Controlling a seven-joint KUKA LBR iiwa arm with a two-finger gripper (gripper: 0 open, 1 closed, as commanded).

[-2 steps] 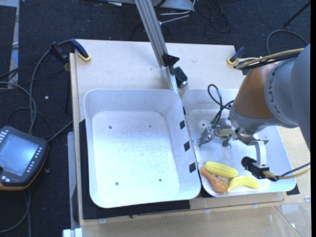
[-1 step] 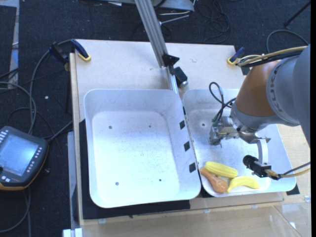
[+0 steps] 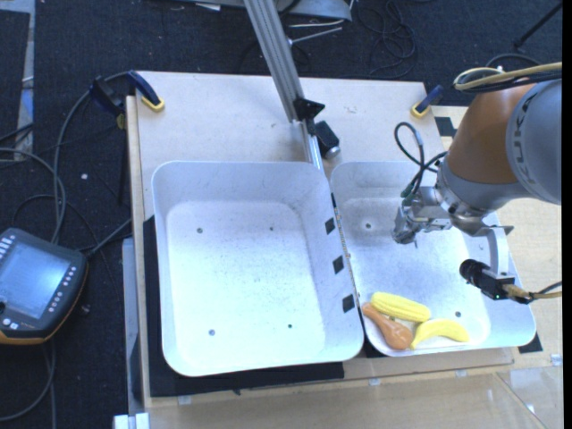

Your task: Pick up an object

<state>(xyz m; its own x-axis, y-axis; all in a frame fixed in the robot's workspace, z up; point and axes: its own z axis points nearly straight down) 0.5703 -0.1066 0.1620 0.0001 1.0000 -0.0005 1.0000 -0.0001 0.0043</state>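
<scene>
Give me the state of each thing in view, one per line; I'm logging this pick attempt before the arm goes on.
claw: above the right bin's floor, nothing visibly held.
corn cob: lying in the right bin, near its front edge.
banana: lying beside the corn cob.
orange drumstick-shaped toy: lying against the corn cob.
left bin: flat on the bench.

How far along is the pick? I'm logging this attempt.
Nothing looks done yet. The gripper hangs over the right bin, apart from the yellow corn, banana and orange piece at its near end. Reaching, grasping and lifting remain.
</scene>
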